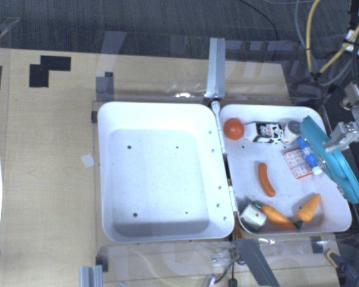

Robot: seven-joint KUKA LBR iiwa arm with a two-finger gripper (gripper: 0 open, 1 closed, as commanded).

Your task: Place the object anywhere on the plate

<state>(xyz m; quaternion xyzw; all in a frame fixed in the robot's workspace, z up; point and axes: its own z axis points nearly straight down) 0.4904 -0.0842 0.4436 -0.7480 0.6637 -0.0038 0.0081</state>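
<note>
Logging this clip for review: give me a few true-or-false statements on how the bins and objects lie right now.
1. The orange ball lies in the right bin. True.
2. The blue plate lies flat in the left bin. False: it leans at the right bin's right edge.
3. Two carrots lie near the right bin's front wall. True.
4. The sausage rests on the plate. False: it lies on the bin floor, apart from it.

Even, bright overhead light washes both white bins [161, 172], leaving the left bin's floor nearly blown out, with a soft grey shadow along its near edge and a fainter one under its far wall. Small glare spots glint on the metal divider [216, 64] at the bins' far edge, and a pale reflection streaks the bench [42, 160] at its left edge. Focus is fairly sharp at centre, softening slightly toward the corners.
</note>
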